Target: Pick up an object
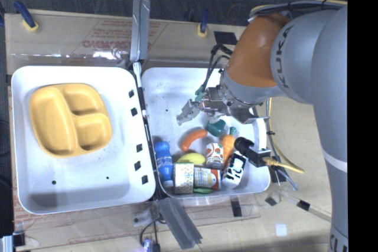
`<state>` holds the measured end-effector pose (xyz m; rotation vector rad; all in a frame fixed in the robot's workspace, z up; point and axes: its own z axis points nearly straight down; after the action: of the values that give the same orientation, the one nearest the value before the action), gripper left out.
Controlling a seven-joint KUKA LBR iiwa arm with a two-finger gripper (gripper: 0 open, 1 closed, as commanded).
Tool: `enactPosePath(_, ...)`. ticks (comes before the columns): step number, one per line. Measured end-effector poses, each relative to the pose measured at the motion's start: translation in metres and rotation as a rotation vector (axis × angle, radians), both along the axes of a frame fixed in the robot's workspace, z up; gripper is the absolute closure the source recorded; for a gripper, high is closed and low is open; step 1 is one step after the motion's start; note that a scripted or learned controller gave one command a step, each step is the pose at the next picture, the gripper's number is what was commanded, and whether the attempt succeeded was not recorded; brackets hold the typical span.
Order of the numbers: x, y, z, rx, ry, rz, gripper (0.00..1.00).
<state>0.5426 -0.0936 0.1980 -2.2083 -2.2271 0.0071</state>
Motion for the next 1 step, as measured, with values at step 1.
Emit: enactPosePath(1, -0.0026, -0.0563, -0.0936, 0.002, -0.001, 0.255, 0.0)
